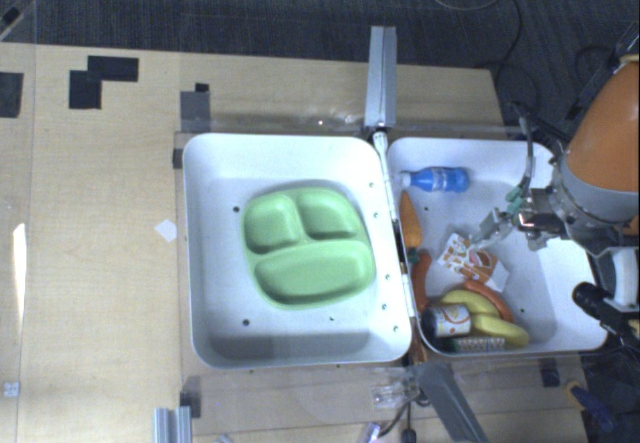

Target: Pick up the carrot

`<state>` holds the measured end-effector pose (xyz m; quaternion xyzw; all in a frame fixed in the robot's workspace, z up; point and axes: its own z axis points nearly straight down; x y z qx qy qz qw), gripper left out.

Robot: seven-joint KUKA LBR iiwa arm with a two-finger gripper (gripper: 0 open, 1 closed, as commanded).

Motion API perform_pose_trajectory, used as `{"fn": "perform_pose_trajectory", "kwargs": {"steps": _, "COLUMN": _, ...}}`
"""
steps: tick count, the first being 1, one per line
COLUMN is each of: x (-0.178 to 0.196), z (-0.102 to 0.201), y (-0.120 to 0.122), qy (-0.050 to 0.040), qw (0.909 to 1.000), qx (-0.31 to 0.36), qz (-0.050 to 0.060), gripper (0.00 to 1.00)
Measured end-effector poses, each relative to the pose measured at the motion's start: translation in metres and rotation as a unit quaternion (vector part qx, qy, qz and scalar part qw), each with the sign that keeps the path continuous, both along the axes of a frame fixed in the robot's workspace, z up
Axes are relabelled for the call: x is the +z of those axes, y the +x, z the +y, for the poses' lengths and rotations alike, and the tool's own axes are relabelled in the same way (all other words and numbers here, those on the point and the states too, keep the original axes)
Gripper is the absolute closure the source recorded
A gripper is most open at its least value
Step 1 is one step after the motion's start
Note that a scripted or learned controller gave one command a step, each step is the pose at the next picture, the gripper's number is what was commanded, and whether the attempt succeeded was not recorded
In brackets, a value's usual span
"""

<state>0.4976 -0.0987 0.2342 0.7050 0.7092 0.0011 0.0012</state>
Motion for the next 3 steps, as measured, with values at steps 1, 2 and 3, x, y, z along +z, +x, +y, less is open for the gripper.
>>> {"fn": "perform_pose_trajectory", "kwargs": {"steps": 1, "x": -0.05, "z": 0.018, "y": 0.054, "qy": 0.0004, "qw": 0.9983, "qx": -0.058, "qz": 0.0, "gripper": 0.0}}
{"fn": "perform_pose_trajectory", "kwargs": {"steps": 2, "x": -0.121, "z": 0.0, "y": 0.101, "qy": 0.0007, "qw": 0.995, "qx": -0.1, "qz": 0.0, "gripper": 0.0}}
{"fn": "perform_pose_trajectory", "kwargs": {"steps": 3, "x": -0.027, "z": 0.012, "y": 0.134, "qy": 0.0008, "qw": 0.9572, "qx": -0.29, "qz": -0.001, "gripper": 0.0}}
